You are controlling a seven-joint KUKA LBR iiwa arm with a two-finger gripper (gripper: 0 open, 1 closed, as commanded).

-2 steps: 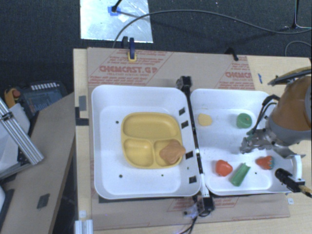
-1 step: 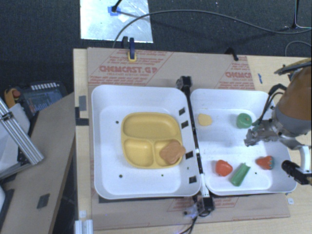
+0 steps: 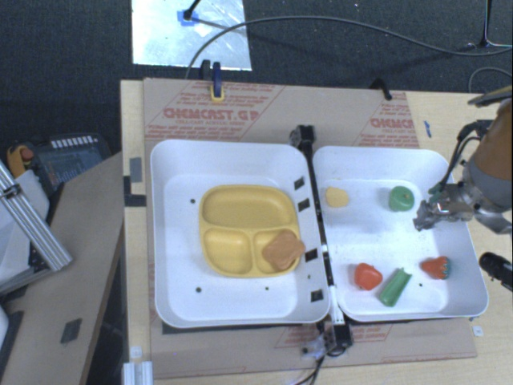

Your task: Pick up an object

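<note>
The right bin (image 3: 377,163) holds several small toy foods: a pale yellow piece (image 3: 337,197) at its back left, a green round one (image 3: 401,198) at the back, a red-orange one (image 3: 368,276) and a green stick (image 3: 394,287) at the front, and a red strawberry-like one (image 3: 435,268) at the front right. My gripper (image 3: 426,216) hangs over the right side of this bin, just right of the green round piece and above the strawberry. Nothing shows between its fingers.
The left bin (image 3: 172,215) bears a yellow divided plate (image 3: 240,223) with a tan-orange lump (image 3: 282,250) in its front right compartment. A black divider (image 3: 314,215) runs between the bins. Cables trail over the floor behind the bench.
</note>
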